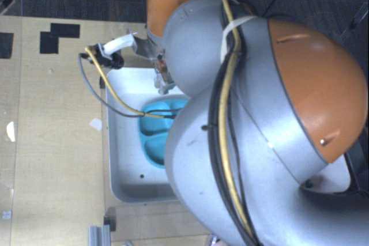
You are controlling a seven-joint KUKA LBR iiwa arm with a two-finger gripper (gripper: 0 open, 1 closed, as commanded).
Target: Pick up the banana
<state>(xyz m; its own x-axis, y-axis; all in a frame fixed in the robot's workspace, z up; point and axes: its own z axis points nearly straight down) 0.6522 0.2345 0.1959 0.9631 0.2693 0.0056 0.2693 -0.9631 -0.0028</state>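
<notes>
Right, I'm watching the arm (253, 124) looming over the white bin (124, 181), blocking the banana's direction from me; finger state, I cannot tell.

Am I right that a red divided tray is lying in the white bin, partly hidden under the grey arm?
Not quite: the camera view shows the divided tray is light blue, not red. It does lie in the white bin, partly hidden under the grey arm.

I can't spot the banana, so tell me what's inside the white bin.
Inside the white bin a blue dish-like object lies near the middle, partly under the arm. Bare floor shows around it. The arm covers the bin's right part, so any banana there is hidden.
</notes>
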